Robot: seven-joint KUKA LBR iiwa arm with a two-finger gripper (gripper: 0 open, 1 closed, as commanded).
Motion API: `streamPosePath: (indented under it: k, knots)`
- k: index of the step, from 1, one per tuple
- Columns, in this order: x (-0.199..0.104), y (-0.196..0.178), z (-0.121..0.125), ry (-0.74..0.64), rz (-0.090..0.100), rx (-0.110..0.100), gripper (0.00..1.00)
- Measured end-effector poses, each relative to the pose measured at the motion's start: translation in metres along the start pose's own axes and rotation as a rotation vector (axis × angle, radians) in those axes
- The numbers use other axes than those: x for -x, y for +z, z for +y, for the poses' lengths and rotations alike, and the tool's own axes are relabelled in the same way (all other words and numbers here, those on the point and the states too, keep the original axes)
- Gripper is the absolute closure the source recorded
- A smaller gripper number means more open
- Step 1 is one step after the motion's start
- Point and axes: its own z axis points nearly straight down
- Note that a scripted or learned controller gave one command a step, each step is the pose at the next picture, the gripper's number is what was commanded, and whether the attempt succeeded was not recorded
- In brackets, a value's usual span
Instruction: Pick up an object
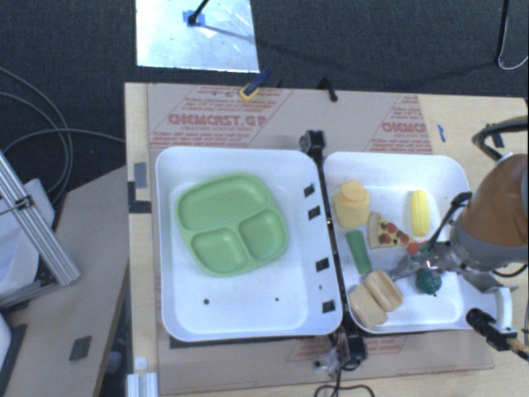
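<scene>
The right bin (453,170) holds several toy foods. A yellow jar-shaped piece (351,204) stands at its left, with a corn cob (420,212) further right. Between them lies a pizza slice (387,233). Below it are a green stick (358,251) and a hot dog bun (376,296). A dark teal round piece (428,282) rests near the bin's front. My gripper (413,261) is low inside this bin, between the pizza slice and the teal piece, close to both. The arm's orange band (500,209) covers the bin's right side.
The left bin (190,304) holds a green three-compartment plate (231,223). A black divider with clips (324,238) runs between the bins. A metal sheet (197,23) lies beyond the bench. Cables lie on the floor at left.
</scene>
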Motion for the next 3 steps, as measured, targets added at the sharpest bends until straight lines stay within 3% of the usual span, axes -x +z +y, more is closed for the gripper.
streamPosePath:
  k: [2,3]
  knots:
    - [-0.033,0.000,0.000,0.001,0.000,0.000,0.00]
    - [-0.042,-0.001,0.063,-0.002,-0.002,0.007,0.00]
